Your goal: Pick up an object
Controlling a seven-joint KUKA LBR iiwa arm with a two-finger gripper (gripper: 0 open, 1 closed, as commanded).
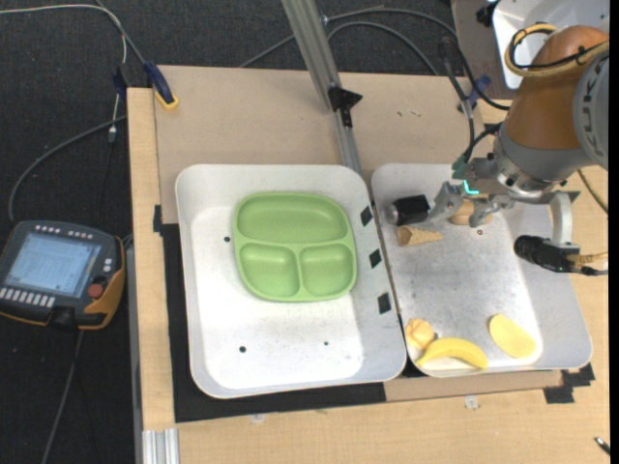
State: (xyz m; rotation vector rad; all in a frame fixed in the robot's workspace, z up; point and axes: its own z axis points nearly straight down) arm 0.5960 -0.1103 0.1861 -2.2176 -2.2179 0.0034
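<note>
A wooden bench [251,114] carries two white bins. The left bin [208,356] holds a green divided plate [293,246]. In the right bin [484,288], the gripper [462,207] hangs at the far edge; its opening cannot be told. A tan wedge [419,235] lies just beside it, a banana [455,353] at the near edge.

Letters "UK" stand on the arm [580,75]; nothing else is legible

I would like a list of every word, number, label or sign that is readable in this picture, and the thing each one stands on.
"UK": large letters on the grey arm at the picture's right edge, cut off by the frame.
Handheld pendant left of the bench: its screen shows content, too small and blurred to read.
Green divided plate, both white bins: no text seen.
</note>
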